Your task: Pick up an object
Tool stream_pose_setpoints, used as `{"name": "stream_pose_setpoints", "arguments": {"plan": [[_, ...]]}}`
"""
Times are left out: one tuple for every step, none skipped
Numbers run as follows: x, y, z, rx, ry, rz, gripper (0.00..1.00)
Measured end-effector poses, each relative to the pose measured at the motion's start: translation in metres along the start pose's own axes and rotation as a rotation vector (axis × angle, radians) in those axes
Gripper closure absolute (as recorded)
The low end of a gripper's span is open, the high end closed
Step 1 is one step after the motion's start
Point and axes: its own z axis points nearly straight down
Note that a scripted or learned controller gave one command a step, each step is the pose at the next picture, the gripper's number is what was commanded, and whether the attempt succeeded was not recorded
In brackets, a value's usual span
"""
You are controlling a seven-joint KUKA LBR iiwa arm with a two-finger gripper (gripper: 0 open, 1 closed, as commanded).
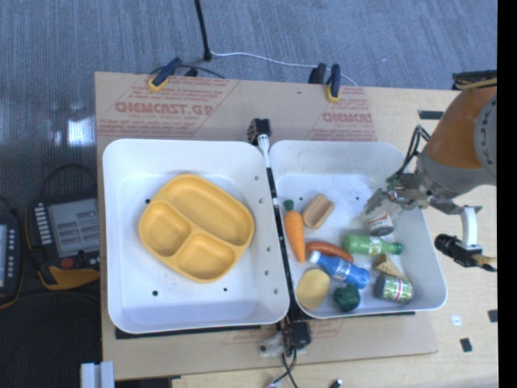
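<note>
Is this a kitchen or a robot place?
Probably a robot test bench in a lab, not a kitchen. The food, like the carrot, looks like toys in a white bin; a robot arm reaches in, and the bench board is clamped down with cables nearby.

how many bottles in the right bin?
2: a green bottle at mid-right of the right bin, a blue bottle just below-left of it. Gripper may hide more.

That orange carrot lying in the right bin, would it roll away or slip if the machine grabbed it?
The orange tapered carrot looks round in section, so a push would probably roll it in a curve toward its thin end. Its smooth, toy-like surface may slip between fingers. It seems stiff and light, likely plastic.
</note>
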Motion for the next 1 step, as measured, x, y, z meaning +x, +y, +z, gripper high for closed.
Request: {"name": "stream_pose_setpoints", "arguments": {"plan": [[0.0614,-0.0252,-0.0873,0.000,0.000,-0.001,1.00]]}}
